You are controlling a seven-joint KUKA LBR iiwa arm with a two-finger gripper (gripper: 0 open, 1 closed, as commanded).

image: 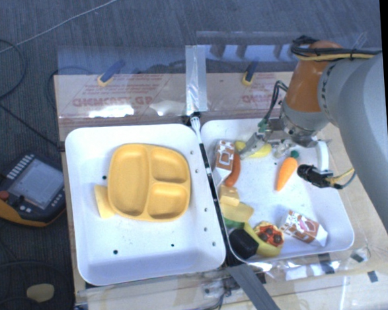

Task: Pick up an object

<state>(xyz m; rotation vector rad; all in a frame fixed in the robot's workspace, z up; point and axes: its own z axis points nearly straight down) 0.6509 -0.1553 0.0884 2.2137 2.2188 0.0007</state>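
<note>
From my console I see the gripper (267, 141) low over the back of the right bin (338, 224), its tip right at a small yellow piece (263, 150) near the rear wall, but I cannot tell how the tool is set or whether it has anything. A toy carrot (286, 173) lies just beside it toward the front, with a hot dog (232, 171) and a snack packet (224, 155) to its left. The left bin (95, 257) carries a yellow divided plate (148, 181).
</note>
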